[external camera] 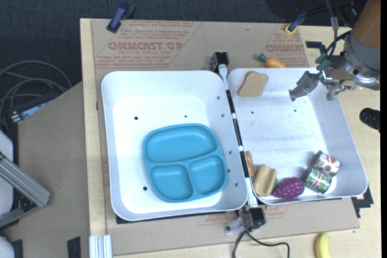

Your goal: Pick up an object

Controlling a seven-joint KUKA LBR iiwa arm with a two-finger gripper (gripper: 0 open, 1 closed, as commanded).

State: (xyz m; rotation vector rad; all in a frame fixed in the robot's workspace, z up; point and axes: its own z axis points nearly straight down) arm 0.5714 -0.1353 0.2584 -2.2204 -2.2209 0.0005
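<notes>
In the left bin (115, 130) we see a blue divided tray (184, 161). In the right bin (344, 130) a tan bread slice (253, 84) lies at the far corner, while a bread roll (264, 179), purple grapes (289, 188) and two small cans (321, 173) cluster near the front. Our gripper (314, 85) hovers over the far right edge (whether it is apart or together, we cannot tell). We should descend squarely over one isolated item, likely the slice.

Red print reading "CHEMCAST GP" runs across the brown protective sheet (151, 39) covering the tabletop. It appears again, partly cut off, at the sheet's far right corner; the smaller lines are illegible.
</notes>
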